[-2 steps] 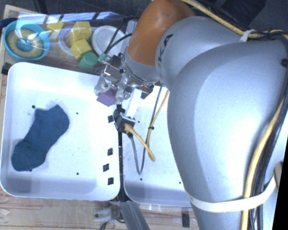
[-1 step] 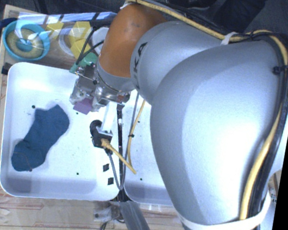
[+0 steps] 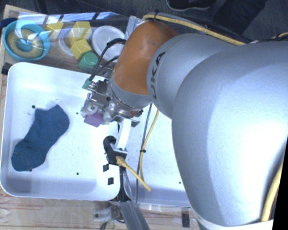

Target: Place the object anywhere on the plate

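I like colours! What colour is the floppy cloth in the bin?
Dark blue cloth, seen in the camera view.

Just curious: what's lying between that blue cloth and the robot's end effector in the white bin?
Camera view: bare white bin floor with a few dark specks between blue cloth and end effector.

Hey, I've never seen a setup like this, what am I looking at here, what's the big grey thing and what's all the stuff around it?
The big grey machine is a robot arm with an orange band above its wrist, reaching in from the right. One fixed camera looks down at a slant. The gripper hangs over a shallow white bin; a small purple object sits at its tip, though whether it is gripped is unclear. A blue cloth lies in the bin. Behind it stand a blue bowl, yellow blocks and a white plate.
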